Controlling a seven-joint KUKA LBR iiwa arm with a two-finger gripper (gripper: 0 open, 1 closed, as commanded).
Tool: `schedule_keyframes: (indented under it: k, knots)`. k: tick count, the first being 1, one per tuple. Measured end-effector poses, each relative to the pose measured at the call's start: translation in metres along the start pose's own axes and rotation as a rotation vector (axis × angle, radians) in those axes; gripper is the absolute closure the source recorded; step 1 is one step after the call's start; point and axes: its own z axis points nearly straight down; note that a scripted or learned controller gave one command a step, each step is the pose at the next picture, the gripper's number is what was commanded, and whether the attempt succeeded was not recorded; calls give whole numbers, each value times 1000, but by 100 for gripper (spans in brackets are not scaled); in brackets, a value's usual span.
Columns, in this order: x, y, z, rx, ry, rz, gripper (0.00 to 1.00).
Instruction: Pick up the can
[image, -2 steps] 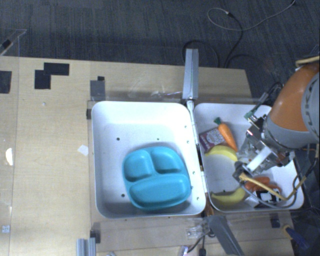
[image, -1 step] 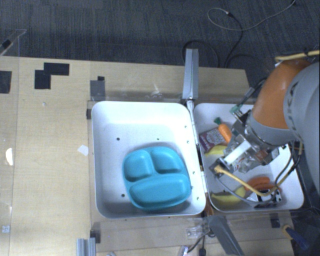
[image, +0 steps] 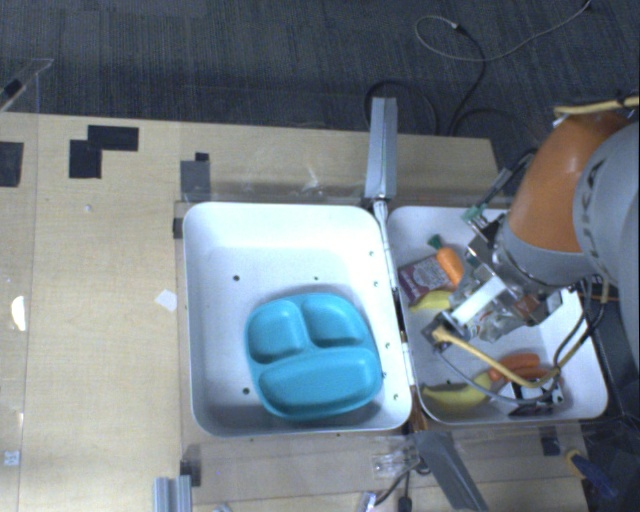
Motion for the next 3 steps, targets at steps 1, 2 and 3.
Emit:
schedule_keyframes:
  k: [1,2,3]
  knots:
    - [23,-36,1,2,-1,179,100]
    - [74,-100,-5,3,1,184,100]
    - [152,-168,0,3,1,69,100]
